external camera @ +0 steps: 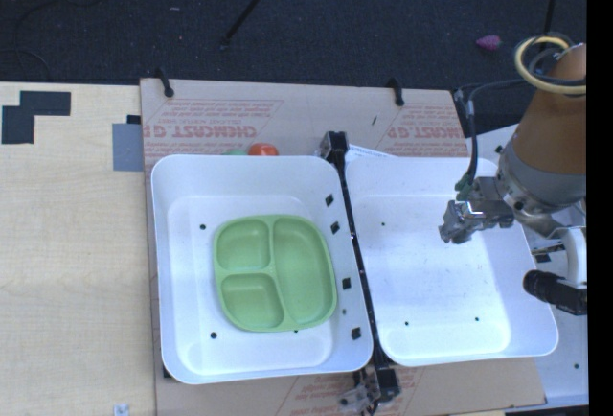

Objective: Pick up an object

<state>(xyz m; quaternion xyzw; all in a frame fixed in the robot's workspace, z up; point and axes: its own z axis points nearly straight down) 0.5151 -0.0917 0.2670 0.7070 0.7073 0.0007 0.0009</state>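
Observation:
A light green divided plate [274,272] with three compartments lies flat in the left white bin [182,347]. My gripper [456,226] hangs over the right white bin [536,339], near its right side and well apart from the plate. The grey arm with its orange band [556,117] comes in from the right above it. Nothing shows between the fingers.
A small red-orange object [262,150] and a bit of green sit behind the left bin's far rim on the cardboard. A black divider with clips [347,251] runs between the bins. A wooden bench surface [67,270] spreads to the left.

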